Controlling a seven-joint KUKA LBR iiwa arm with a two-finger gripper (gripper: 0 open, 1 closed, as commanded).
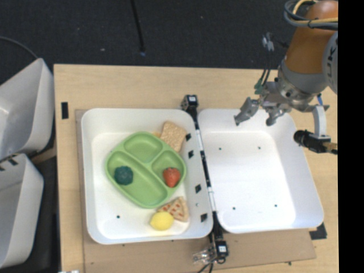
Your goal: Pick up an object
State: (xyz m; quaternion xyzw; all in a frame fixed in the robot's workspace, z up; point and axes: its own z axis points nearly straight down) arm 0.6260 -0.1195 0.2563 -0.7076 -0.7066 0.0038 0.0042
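White bins: two shallow bins side by side on a tan bench [68, 90] — left bin [91, 209] holds all the items, right bin [296, 209] shows bare floor with a few small dark dots.
Green tray: divided plastic tray [145, 195] lying in the middle of the left bin, tilted on the diagonal, three compartments.
Teal ball: dark teal round object [123, 175] in the tray compartment at 9 o'clock.
Red piece: strawberry-like red object [172, 177] in the tray compartment at 3 o'clock, green top showing.
Top compartment: the one at 12 o'clock shows only green plastic.
Cracker: tan square cracker-like piece [172, 135] at 1 o'clock off the tray, touching its rim, near the bin's back right corner.
Pizza slice: small triangular slice [177, 209] at 5 o'clock off the tray, just beside the rim.
Yellow object: lemon-like lump [161, 221] at 6 o'clock off the tray, touching the slice, near the bin's front wall.
Arm: grey with orange band [310, 36], in from 2 o'clock of the view.
Gripper: gripper [257, 115] above the back edge of the right bin — two fingers spread apart, nothing between them, well apart from every item in the left bin.
Surround: white shapes [23, 112] at 9 o'clock off the bench, dark floor [170, 21] at 12.
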